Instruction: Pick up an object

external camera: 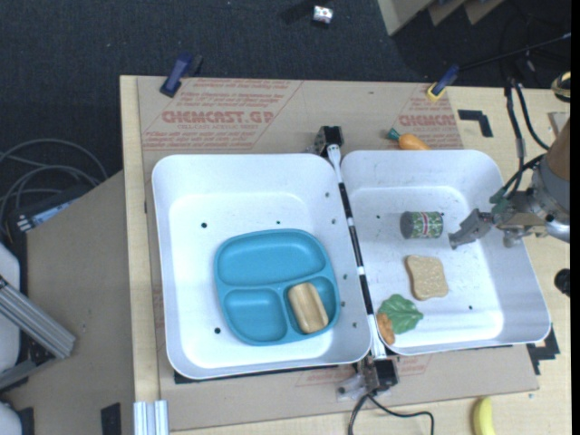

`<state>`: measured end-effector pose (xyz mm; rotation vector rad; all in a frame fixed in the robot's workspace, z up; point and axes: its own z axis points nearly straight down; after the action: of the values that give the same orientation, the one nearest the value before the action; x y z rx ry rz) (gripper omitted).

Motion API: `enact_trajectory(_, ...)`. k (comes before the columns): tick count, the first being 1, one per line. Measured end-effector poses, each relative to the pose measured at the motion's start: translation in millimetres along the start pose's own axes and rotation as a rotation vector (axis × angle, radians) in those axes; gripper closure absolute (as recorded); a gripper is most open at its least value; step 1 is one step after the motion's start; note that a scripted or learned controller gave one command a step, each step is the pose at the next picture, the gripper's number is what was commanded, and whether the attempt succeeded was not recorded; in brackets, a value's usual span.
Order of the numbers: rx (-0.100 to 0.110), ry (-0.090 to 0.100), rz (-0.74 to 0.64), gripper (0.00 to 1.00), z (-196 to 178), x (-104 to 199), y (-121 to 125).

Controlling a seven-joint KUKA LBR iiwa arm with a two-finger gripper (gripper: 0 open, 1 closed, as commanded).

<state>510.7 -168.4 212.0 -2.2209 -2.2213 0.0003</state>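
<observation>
In the right bin (480, 175) a small can (422, 224) with a green label lies on its side near the middle. A slice of toast (426, 277) lies flat in front of it. At that bin's front left corner sits a toy carrot with green leaves (397, 316). My gripper (471, 227) hangs over the right bin's right part, just right of the can and apart from it, with nothing seen in it. In the left bin (181, 198) a blue divided plate (267, 261) carries a tan bread roll (308, 306) in its front right compartment.
An orange toy (412, 140) lies on the board behind the right bin. A yellow object (483, 415) sits at the bench's front right. Black clips (331, 139) join the bins at back and front. Cables (521, 125) hang near the arm.
</observation>
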Motion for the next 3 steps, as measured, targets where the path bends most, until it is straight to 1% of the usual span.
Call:
enact_trajectory(1, 0.001, 0.000, -0.001, 0.00, 74, 27, 9)
enact_trajectory(2, 0.001, 0.001, 0.000, 0.00, 128, 42, 11)
enact_trajectory(3, -0.001, 0.000, 0.001, 1.00, 118, 42, 11)
